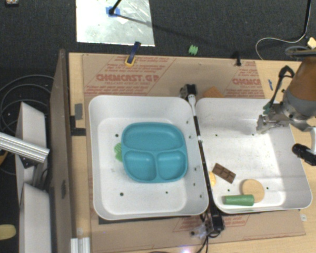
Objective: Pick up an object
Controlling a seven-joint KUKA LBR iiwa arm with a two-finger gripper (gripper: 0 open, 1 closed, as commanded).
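A dark carpeted floor [37,41] surrounds a wooden bench [63,141] topped with a brown board [163,73] printed in red lettering. A shiny metal sheet [113,15] lies on the floor beyond the bench. Black cables [10,96] coil at the left near a silvery bar [18,145], and a thin cable [284,38] loops at the upper right.

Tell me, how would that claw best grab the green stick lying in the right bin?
Probably from straight above, pinching the green stick across its narrow middle. It lies flat and runs left to right near the bin's front wall, so the fingers should close front to back. The tan disc touches its right end, so the middle or left part looks freer. The gripper is over the bin's far right side.
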